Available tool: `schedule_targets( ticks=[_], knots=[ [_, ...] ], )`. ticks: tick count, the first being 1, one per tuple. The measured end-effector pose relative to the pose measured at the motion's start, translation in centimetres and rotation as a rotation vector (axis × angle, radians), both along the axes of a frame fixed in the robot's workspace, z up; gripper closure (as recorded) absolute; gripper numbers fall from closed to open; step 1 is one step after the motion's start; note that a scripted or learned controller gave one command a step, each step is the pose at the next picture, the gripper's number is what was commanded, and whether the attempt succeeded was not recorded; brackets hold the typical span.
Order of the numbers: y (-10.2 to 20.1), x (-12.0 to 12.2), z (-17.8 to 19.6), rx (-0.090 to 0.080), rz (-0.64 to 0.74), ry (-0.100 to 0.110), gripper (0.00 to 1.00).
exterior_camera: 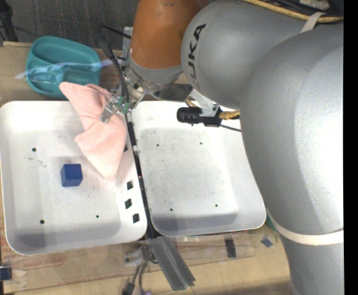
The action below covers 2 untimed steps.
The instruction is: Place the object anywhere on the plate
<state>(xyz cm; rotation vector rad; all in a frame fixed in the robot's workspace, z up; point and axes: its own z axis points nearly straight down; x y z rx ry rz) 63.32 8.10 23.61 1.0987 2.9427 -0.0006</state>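
Reading "UKA" on grey arm [252, 48] casing

Soft pink cloth [102, 131], matt blue block [72, 174], smooth white plastic bins [19, 165], glossy grey arm [271, 72], teal plastic dustpan [59, 63]

My big grey arm [277, 103] reaches in from the right (orange band up top), gripper [114, 108] pointing down-left.
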Motion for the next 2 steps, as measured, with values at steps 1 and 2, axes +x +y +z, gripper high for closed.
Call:
schedule_targets(
  ticks=[1,2],
  knots=[
    [-1.8,0.0,12.1,0.0,-0.132,-0.003,1.0],
    [4.5,-4.7,-14.1,0.003,-0.557,-0.008,1.0]
  ],
)
